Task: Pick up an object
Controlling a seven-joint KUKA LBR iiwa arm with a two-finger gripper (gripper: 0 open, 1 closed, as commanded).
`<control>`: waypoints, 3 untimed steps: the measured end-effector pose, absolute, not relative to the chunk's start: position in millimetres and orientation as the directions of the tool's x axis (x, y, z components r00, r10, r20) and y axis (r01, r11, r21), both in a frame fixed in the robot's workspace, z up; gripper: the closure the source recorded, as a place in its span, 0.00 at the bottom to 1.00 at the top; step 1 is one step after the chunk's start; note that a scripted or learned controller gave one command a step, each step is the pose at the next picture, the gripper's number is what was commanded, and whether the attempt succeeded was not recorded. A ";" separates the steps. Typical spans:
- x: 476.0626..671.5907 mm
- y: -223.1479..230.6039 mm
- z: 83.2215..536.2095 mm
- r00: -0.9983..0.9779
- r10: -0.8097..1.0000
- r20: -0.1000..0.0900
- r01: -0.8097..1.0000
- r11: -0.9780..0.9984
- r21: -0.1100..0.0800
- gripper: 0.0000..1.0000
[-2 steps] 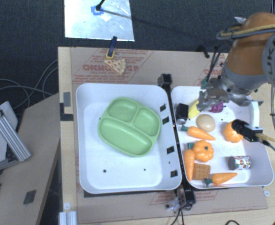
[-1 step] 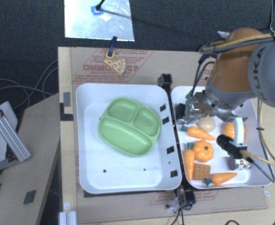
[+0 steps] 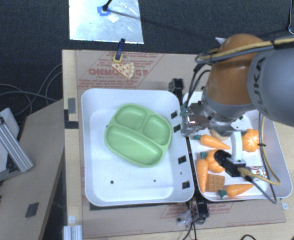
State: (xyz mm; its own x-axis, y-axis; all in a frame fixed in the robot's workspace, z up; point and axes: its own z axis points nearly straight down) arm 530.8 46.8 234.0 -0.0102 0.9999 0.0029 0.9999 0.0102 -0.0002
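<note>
You saw the grey arm (image 3: 267,84) crowd the right white bin (image 3: 282,176) among orange plastic carrots (image 3: 214,142); its jaws' state was hidden.

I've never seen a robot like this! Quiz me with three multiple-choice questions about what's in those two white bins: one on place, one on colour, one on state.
1. Where does the divided plate lie?
A. left bin
B. right bin
C. the floor

2. What colour is it?
A. blue
B. green
C. red

3. How does the plate sit?
A. upside down
B. on edge
C. flat, compartments up

Answers:
1. A: it rests in the left bin.
2. B: it is pale green.
3. C: its three compartments face the camera.

The end effector is over the right bin, among the carrots.
</note>
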 end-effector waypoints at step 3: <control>519.1 69.4 217.2 -0.002 1.000 0.000 1.000 0.002 0.000 1.00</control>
